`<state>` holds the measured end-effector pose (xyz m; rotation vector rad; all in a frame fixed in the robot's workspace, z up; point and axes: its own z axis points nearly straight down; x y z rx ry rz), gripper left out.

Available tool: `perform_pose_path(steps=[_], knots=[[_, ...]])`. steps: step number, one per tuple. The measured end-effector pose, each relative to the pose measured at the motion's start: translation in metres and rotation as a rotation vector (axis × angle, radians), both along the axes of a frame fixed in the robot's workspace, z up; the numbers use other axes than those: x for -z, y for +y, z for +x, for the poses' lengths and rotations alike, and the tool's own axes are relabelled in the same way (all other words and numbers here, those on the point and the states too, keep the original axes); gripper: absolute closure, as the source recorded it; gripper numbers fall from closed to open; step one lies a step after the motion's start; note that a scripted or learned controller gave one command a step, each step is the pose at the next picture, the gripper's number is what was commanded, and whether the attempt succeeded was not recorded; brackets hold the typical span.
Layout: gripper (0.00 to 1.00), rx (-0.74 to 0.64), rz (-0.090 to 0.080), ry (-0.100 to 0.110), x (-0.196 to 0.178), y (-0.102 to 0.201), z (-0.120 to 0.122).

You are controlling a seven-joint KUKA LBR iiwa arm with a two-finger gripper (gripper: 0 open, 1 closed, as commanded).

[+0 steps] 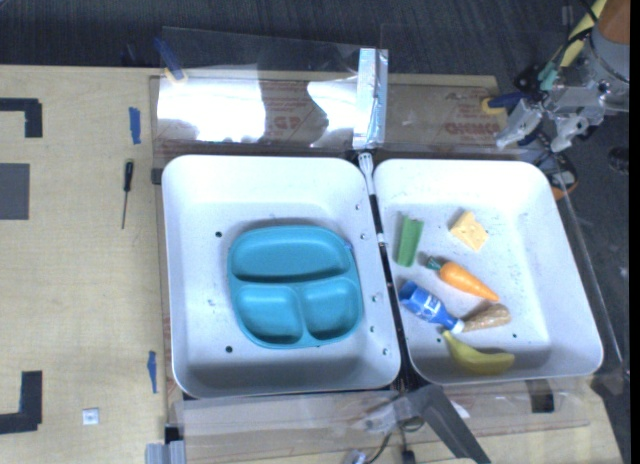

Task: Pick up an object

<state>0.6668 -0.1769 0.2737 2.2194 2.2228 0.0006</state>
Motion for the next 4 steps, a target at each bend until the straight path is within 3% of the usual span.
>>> perform_pose_path(steps=[1,2,3,4], knots=[[0.0,-0.197,0.002,0.006,0.106,0.082,-0.086],[0.0,-0.106,-0.001,-0.005,0.186,0.049,-0.14],[1.0,-0.104,-0.003,-0.012,0.175,0.048,-0.138],[1.0,-0.099,0.002,-0.005,0.087,0.146,-0.107]])
